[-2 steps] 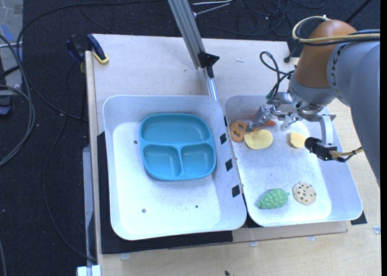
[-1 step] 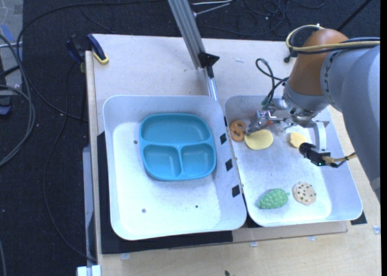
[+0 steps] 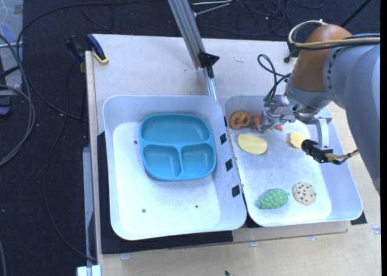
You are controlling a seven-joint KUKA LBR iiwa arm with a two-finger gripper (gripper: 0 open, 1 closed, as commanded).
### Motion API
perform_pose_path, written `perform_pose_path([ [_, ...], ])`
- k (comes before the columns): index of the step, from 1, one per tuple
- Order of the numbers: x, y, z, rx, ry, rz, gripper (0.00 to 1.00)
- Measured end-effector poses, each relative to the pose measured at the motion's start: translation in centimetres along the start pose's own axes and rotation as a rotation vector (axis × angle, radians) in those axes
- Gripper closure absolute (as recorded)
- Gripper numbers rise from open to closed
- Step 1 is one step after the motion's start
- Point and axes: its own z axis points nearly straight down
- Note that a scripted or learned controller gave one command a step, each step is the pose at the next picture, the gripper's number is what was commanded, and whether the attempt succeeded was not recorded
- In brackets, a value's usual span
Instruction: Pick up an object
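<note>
My gripper (image 3: 270,118) is low over the far part of the right bin (image 3: 338,199), at the end of the grey arm with the orange band. A small orange and red piece (image 3: 273,127) lies right under it, partly hidden. A brown pretzel (image 3: 239,119) sits just left of the gripper. A pale yellow oval (image 3: 252,144) lies in front of the pretzel. A small yellow piece (image 3: 296,140) rests to the gripper's right, beside a black cable end. Nearer the front lie a green leafy piece (image 3: 273,198) and a chocolate-chip cookie (image 3: 304,193).
The left bin (image 3: 121,208) holds a blue three-compartment plate (image 3: 178,146). A slanted metal pole (image 3: 184,18) rises behind the bins. Black clips sit on the rim between the two bins. Cables hang from the arm's wrist.
</note>
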Motion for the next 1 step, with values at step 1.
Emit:
perform_pose_path([
  [1, 0.36, 0.37, -6.4, -0.004, 0.0, -0.002, 1.0],
])
